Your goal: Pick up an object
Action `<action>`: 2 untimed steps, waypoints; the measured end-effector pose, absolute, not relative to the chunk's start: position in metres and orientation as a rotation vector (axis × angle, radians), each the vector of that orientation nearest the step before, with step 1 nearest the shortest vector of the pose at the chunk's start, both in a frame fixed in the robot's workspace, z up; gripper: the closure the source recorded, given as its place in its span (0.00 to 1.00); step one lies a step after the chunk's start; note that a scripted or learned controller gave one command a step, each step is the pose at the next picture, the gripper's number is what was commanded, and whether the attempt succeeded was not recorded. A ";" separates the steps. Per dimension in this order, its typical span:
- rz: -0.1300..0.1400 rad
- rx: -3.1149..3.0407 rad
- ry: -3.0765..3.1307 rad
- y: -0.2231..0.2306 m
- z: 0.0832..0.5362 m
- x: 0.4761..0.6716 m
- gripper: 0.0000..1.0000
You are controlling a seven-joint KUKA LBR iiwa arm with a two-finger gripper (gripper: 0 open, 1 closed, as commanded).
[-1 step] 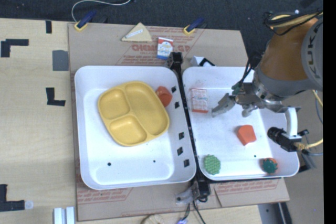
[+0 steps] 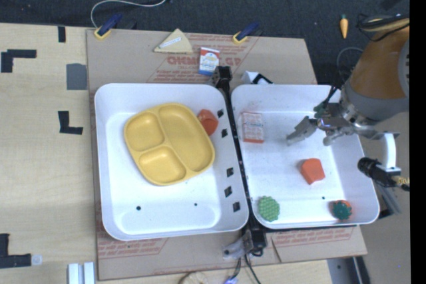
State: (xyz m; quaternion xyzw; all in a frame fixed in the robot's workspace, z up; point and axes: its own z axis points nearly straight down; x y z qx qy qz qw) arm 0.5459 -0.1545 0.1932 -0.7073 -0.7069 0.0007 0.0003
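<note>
Counting right bin (image 2: 279, 98): four objects; left bin (image 2: 110, 143): one yellow tray (image 2: 170, 143).

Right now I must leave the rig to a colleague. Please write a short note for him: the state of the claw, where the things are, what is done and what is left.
Claw: over the right bin, upper middle, above the bin floor, with nothing between its fingers that I can see. Whether it is open or shut cannot be told.
Right bin: orange block just below the claw, small printed packet at the left wall, green round thing at the front left, teal ball at the front right.
Left bin: yellow divided plate, with an orange-red thing beside its right edge.
Done: no pick yet.
Left: grasp one object and lift it; the orange block looks nearest.
</note>
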 end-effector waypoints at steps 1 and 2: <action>0.005 -2.223 -2.219 -0.214 0.164 0.496 0.00; -0.001 -2.222 -2.223 -0.175 0.086 0.516 0.00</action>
